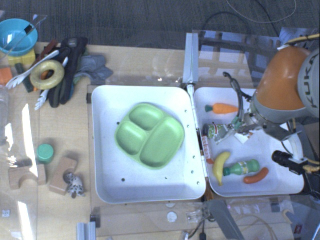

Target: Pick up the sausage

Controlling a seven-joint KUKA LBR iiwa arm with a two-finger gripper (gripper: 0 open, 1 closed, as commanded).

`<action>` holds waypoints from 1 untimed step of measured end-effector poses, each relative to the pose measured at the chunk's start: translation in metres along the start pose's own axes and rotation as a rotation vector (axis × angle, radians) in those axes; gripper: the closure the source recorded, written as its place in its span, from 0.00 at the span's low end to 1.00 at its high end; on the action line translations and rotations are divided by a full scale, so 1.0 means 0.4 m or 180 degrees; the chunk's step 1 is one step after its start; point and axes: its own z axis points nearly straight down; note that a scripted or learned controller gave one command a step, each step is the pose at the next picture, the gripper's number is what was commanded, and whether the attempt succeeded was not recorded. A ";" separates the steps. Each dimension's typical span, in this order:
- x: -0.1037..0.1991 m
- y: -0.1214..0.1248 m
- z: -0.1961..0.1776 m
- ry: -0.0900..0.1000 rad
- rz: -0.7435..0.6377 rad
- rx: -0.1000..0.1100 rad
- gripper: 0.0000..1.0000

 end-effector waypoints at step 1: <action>-0.190 -0.087 0.157 -0.0003 -0.0045 0.0000 0.00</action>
